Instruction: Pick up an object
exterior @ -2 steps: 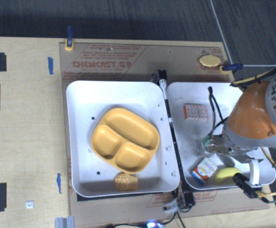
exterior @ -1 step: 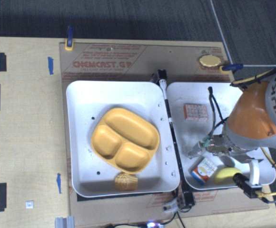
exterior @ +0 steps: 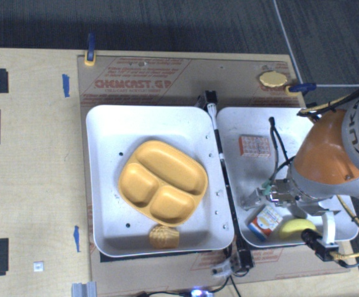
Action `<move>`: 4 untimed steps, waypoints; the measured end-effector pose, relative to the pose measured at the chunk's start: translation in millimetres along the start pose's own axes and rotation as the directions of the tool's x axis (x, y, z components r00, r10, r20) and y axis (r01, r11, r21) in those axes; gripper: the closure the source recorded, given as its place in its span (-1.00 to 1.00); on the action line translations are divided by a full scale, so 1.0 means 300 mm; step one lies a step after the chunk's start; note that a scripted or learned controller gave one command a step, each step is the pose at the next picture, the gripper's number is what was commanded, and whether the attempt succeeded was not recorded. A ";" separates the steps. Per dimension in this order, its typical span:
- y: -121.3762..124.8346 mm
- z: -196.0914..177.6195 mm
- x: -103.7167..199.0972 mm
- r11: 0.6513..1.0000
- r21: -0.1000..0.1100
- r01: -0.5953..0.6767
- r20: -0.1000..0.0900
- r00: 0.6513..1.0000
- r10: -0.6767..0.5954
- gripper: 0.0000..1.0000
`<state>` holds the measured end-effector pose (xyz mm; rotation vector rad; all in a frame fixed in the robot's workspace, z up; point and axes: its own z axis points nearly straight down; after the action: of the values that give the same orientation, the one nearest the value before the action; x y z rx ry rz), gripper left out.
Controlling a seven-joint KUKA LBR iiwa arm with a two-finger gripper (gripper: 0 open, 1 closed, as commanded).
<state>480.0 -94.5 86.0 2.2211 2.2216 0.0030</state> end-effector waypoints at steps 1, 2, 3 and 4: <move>0.000 0.000 0.001 1.000 -0.001 -0.001 0.000 1.000 0.001 -1.00; 0.000 0.000 0.004 1.000 -0.001 -0.002 0.002 1.000 0.002 -1.00; 0.000 0.000 0.004 1.000 -0.002 -0.002 0.002 1.000 0.002 -1.00; 0.000 0.000 0.005 1.000 -0.002 -0.002 0.003 1.000 0.002 -1.00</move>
<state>480.1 -92.8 85.8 2.2205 2.2174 0.0026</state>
